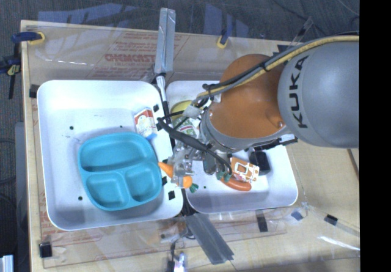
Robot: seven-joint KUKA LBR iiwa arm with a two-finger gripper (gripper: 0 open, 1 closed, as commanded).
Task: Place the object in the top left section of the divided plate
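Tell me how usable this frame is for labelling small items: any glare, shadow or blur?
Camera view: soft, even light; the blue divided plate is sharp. Faint glare streaks the clear sheet behind the bins. The arm shadows and hides much of the right bin; items near the end effector look small and muddled.

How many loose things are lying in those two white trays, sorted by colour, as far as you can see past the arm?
Blue: 1, the divided plate
Red and white: 1, the small carton beside the plate
Orange: 2, the carrot on the divider and the hot dog
Orange and white: 1, the little box
Black: 1, the block
Yellow: 1, an item half hidden by the arm
Total: 7
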